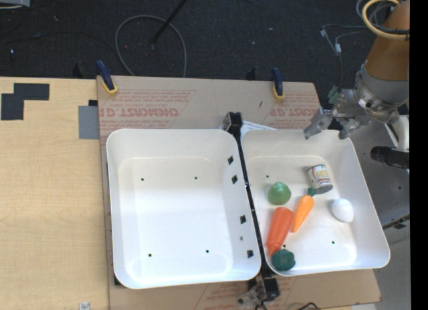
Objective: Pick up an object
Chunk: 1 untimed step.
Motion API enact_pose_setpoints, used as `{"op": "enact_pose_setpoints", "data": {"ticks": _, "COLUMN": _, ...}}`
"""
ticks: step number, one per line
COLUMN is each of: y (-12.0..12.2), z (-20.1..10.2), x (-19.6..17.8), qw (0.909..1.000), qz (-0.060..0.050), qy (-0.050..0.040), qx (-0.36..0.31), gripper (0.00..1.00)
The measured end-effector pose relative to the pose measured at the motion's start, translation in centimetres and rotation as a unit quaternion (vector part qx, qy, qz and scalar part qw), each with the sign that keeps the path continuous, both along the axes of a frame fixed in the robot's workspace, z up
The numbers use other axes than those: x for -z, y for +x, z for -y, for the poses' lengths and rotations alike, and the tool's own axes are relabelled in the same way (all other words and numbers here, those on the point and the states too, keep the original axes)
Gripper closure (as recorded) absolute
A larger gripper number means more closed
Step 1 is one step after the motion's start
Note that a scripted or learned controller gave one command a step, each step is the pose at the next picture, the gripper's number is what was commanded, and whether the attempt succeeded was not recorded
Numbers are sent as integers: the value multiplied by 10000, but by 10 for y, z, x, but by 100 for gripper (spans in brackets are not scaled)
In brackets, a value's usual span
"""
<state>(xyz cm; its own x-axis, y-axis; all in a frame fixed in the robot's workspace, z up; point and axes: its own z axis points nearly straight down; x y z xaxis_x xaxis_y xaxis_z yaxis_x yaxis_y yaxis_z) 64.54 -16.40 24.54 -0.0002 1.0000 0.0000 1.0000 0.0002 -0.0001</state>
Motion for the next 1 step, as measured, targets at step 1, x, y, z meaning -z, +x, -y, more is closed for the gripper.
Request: {"op": "enact_pose_setpoints", "data": {"ticks": 1, "y": -17, "z": -43, "x": 156, "qw": 10000, "qz": -65, "qy": 13, "qx": -9, "gripper": 0}}
